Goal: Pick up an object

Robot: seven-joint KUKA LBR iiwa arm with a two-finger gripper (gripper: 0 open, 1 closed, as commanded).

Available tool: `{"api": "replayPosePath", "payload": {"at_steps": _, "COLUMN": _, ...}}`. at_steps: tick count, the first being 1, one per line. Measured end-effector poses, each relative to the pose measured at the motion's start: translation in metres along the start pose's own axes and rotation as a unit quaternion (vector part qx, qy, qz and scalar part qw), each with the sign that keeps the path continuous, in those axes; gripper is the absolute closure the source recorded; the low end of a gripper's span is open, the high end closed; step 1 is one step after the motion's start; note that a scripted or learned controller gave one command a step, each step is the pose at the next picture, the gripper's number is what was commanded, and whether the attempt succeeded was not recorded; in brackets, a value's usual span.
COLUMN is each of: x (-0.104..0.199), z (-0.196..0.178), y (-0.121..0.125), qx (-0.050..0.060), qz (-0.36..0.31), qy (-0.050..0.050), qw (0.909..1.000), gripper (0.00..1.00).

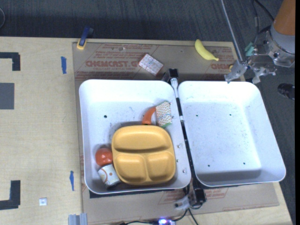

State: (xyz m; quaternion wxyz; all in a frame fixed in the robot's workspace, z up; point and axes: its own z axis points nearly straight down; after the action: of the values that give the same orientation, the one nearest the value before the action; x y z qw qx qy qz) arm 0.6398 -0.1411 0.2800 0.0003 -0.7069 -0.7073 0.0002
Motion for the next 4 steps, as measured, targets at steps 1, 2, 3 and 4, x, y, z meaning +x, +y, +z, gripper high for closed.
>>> {"api": "replayPosePath", "payload": {"at_steps": 1, "x": -0.072, "z": 0.004, "y": -0.025, "qx": 0.0, "qz": 0.0, "qy": 0.0, "qw": 1.0, "gripper": 0.0}}
{"api": "replayPosePath", "payload": {"at_steps": 2, "x": -0.083, "z": 0.013, "y": -0.093, "qx": 0.0, "qz": 0.0, "qy": 0.0, "qw": 1.0, "gripper": 0.0}}
{"api": "replayPosePath", "payload": {"at_steps": 3, "x": -0.083, "z": 0.041, "y": -0.159, "qx": 0.0, "qz": 0.001, "qy": 0.0, "qw": 1.0, "gripper": 0.0}}
{"api": "replayPosePath", "payload": {"at_steps": 4, "x": -0.083, "z": 0.031, "y": -0.158, "qx": -0.002, "qz": 0.001, "qy": -0.001, "qw": 1.0, "gripper": 1.0}}
